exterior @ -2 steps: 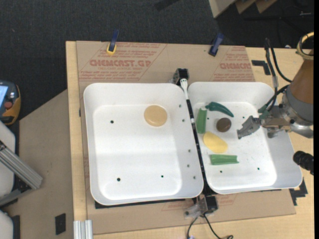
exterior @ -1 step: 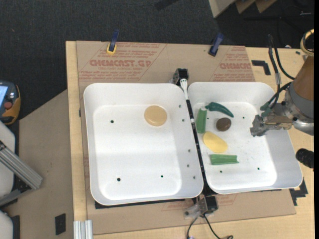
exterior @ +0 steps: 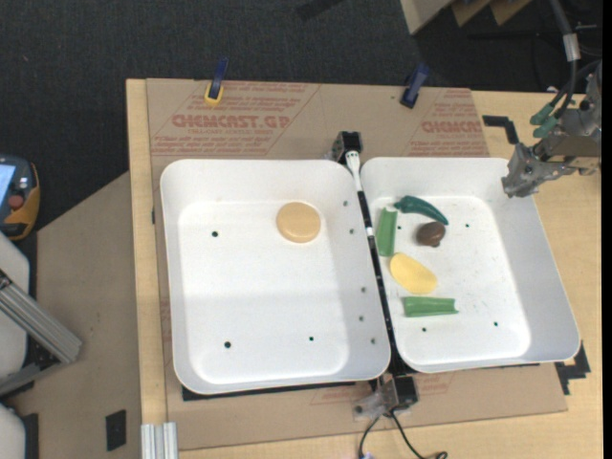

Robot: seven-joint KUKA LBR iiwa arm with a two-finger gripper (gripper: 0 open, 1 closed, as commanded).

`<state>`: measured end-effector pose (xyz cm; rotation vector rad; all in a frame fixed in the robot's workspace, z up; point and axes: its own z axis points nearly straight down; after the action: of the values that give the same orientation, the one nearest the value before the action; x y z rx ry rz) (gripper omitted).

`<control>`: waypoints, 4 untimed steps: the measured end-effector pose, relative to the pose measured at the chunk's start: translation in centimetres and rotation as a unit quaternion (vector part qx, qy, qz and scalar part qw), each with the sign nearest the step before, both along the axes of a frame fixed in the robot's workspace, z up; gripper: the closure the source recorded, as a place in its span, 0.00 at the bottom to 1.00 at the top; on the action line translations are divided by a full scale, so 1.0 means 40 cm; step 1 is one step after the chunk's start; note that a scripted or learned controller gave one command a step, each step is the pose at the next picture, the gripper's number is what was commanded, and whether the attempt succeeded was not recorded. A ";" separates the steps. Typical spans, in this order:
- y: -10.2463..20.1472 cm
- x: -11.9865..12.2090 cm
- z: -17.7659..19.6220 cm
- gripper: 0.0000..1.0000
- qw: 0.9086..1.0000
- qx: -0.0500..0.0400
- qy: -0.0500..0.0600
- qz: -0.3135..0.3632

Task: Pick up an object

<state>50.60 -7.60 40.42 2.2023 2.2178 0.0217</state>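
The right bin (exterior: 535, 285) holds several small items: a light green stick (exterior: 385, 230), a dark green curved piece (exterior: 422, 207), a brown lump (exterior: 431, 234), a yellow piece (exterior: 413, 273) and a green wedge (exterior: 428, 306). A tan round disc (exterior: 299, 223) lies in the left bin (exterior: 191, 285). My gripper (exterior: 522, 180) hangs over the right bin's far right corner, apart from all the items. Nothing shows between its fingers.
The bins sit side by side on a brown board (exterior: 143, 161), joined by a black divider (exterior: 368, 247). A yellow clamp (exterior: 214, 90) and a blue clamp (exterior: 415, 86) grip the board's far edge. Cables and arm hardware (exterior: 574, 113) crowd the upper right.
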 end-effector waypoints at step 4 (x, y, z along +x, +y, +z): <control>0.246 -0.018 0.328 1.00 1.000 0.002 0.011 0.001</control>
<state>49.88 2.22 53.52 2.2117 2.2334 0.0017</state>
